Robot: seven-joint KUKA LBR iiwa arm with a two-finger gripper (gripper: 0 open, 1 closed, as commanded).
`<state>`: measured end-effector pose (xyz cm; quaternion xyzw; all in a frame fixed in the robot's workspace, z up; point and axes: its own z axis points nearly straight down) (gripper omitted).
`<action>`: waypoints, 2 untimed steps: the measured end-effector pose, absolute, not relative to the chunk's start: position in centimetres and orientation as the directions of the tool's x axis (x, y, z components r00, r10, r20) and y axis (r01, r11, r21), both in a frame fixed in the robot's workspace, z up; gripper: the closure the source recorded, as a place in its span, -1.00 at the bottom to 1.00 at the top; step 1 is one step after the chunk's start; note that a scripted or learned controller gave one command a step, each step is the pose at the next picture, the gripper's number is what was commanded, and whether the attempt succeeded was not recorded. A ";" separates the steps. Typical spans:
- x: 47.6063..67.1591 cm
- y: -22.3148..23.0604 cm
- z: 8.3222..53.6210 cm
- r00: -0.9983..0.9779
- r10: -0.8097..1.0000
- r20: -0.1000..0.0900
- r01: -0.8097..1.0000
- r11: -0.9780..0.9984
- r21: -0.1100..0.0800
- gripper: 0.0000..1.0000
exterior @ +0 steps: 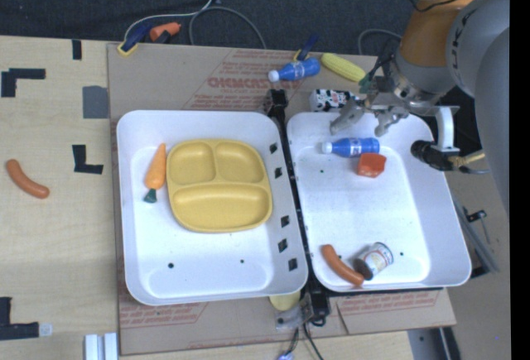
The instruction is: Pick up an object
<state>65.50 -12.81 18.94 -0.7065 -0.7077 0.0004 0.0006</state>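
- gripper (370,112) hangs over the far edge of the right bin (414,222), its two fingers spread wide with nothing between them; the blue bottle (351,147) lies on its side just beneath and a little nearer the camera
- step in hand, as i judge it: the approach, before any grasp; nothing is lifted yet
- next move calls for a short drop and a small shift toward the blue bottle, with the fingers set across its narrow body rather than along its length; the red block (371,165) sits just beside the blue bottle on its near right and could get nudged
- arm pose: the grey arm comes in from right of the blue bottle, the orange band (435,27) behind and above the wrist, the wrist bent down toward the bin's far rim
- well nearer than the blue bottle, by the bin's near wall, lie a sausage (340,265) and a small can (377,258), touching or nearly so
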 end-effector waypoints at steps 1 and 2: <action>64.4 -16.2 8.1 0.003 1.000 0.001 1.000 -0.003 -0.017 -1.00; 64.7 -16.2 9.6 -0.001 1.000 -0.003 1.000 0.001 -0.007 1.00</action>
